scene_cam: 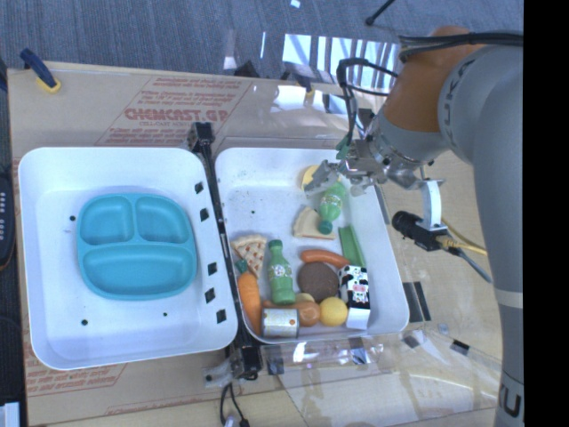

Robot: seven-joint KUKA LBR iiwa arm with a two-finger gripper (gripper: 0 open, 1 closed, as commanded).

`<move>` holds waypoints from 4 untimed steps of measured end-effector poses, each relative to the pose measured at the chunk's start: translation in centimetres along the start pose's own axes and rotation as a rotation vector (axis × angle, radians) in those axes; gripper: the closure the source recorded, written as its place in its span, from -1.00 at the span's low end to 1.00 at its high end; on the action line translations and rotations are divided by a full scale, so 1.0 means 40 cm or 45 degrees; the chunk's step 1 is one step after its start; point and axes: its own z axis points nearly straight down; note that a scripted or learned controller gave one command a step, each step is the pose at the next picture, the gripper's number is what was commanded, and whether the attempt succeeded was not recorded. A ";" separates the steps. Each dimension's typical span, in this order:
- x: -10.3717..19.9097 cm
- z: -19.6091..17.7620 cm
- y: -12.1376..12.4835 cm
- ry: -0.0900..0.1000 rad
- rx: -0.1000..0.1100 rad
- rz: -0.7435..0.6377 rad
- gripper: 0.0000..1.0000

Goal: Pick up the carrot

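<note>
From the camera above the desk, we see the gripper (348, 173) hanging over the far end of the right bin (233, 178), close above a small pale-green bottle (331, 206) and a yellow wedge (311, 177); whether it is released or clenched we cannot tell from here. The carrot (250, 302) lies at the near left corner of that bin, along the wall, just beside a darker green bottle (281, 274) and touching a tin can (279, 322), well apart from the gripper. Nothing appears to be in its grasp. We judge the task to be at the approach step: the arm would need to cross toward the near left corner and descend over the carrot, keeping clear of the bottle and can. The left bin (36, 265) carries a blue divided plate (136, 245).
</note>
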 end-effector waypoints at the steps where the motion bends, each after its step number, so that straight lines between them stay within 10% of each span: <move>1: -0.041 -0.282 0.139 -0.004 -0.011 0.251 -1.00; 2: -0.054 -0.519 0.134 -0.004 -0.004 0.621 -1.00; 4: 0.276 -0.554 0.138 0.000 0.005 0.341 -1.00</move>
